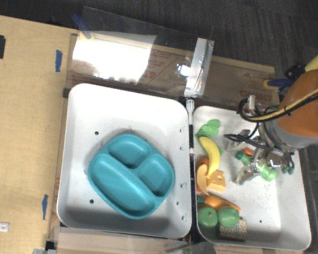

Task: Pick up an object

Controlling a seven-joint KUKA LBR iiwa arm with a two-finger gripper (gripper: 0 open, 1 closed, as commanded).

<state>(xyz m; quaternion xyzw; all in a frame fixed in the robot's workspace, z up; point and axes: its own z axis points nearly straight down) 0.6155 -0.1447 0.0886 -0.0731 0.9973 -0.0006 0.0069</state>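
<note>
My gripper (252, 170) hangs over the upper middle of the right bin (288, 223), below the grey arm with its orange band (306, 112). A small green piece (268, 172) lies right beside the gripper, and another small green bit (242, 157) sits just to its left. Along the bin's left wall lie several toy foods: a green leafy piece (210, 128), a yellow banana (211, 153), a yellow cheese wedge (217, 180), an orange piece (211, 201), two green round pieces (208, 217) (229, 216) and a brown block (239, 229).
The left bin (89, 112) holds a teal divided plate (131, 175). A metal divider (199, 70) stands at the back between the bins. Bare white floor shows in the right bin's lower right part. Cables (258, 113) loop off the wrist.
</note>
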